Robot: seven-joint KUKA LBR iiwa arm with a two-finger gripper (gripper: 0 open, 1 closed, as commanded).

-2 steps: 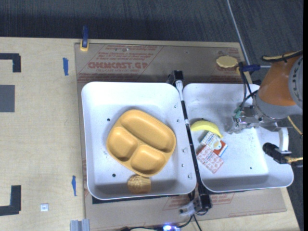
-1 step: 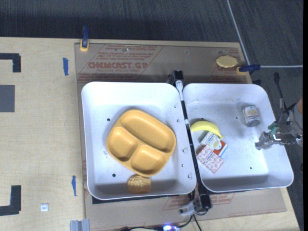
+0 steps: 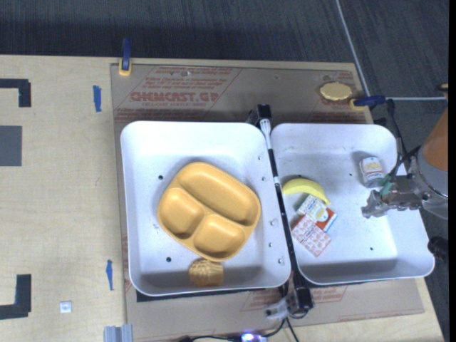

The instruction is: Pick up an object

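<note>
Camera view: we see the gripper (image 3: pixel 372 209) low over the right bin (image 3: pixel 356 266), nothing visibly between its fingers; open or closed, we cannot tell. A banana (image 3: pixel 305 188) lies near the bin's left wall.

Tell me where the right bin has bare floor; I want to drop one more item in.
In the right bin, the near strip below the red-and-white packet is bare, as is the far-left corner above the banana. It is crowded around the banana and packet, and by the gripper near the small jar.
</note>
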